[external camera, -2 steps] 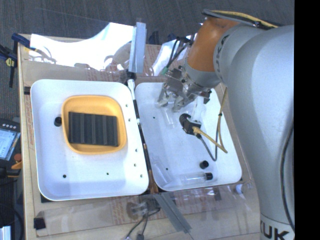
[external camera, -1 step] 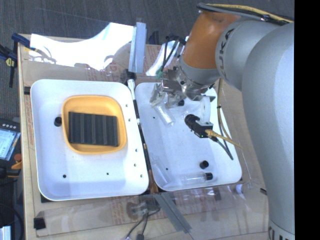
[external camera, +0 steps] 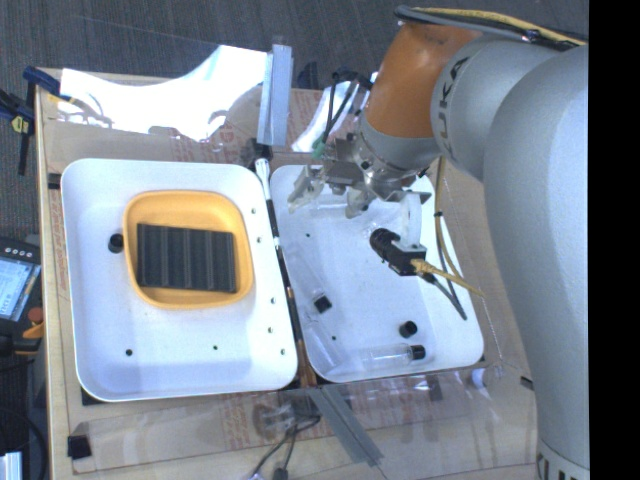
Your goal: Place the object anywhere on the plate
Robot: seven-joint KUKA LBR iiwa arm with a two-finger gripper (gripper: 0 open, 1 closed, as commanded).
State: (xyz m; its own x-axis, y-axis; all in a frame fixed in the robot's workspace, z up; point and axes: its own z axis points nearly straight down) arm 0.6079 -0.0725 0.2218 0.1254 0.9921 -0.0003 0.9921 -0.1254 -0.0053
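Gripper (external camera: 330, 198) over right bin (external camera: 345, 268), fingers (external camera: 303, 192) spread, holding nothing. Centre your grasp on small black piece (external camera: 321, 304), then carry to yellow plate (external camera: 180, 206).

The grey KUKA arm (external camera: 520, 218) stands along the 3 o'clock side of the view, its thick link running from 5 o'clock up toward 1 o'clock. The orange band (external camera: 415, 78) sits at 1 o'clock and bends down into the wrist (external camera: 390, 153). The gripper (external camera: 328, 200) hangs just above centre, toward 12 o'clock, aimed down and toward 9 o'clock. Its two fingers (external camera: 300, 194) are spread apart with nothing between them.
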